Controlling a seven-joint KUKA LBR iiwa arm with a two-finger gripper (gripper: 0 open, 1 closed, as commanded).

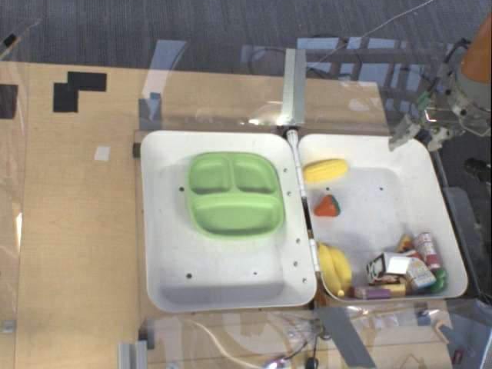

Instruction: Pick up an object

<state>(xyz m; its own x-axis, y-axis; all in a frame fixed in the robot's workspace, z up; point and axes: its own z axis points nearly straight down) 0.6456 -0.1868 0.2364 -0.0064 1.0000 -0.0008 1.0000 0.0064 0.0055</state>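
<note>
Bananas (335, 266) lie at the near left corner of the right bin (382, 191), beside a heap of small packets (406, 270) along its near edge. Farther in sit a strawberry (327, 206) and, beyond it, a corn cob (324, 170) by the divider. A green plate (234, 194) rests in the left bin (165, 229). The gripper (419, 135) hangs over the right bin's far right corner, fingers apart, holding nothing.

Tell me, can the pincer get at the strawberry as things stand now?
Probably yes: the strawberry lies alone on bare bin floor, apart from the corn, and the pincer hovers at the right bin's far corner.
</note>
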